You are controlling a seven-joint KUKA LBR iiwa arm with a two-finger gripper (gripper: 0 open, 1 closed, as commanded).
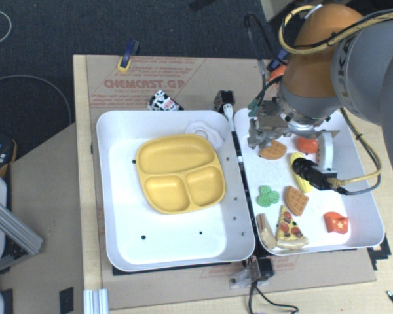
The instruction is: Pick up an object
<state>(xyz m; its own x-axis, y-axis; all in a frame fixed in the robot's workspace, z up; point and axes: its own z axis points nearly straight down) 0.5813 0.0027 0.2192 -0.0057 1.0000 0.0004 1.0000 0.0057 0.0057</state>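
We see the gripper [267, 135] low in the right bin [370, 208], its grip state unclear to us, with a round tan cookie [273, 152] lying just below its fingertips

The arm [373, 64] is smooth grey, with a glossy orange band [314, 51] above the wrist. Yellow and black cables [295, 25] loop around it; the hand [265, 131] is dark metal.
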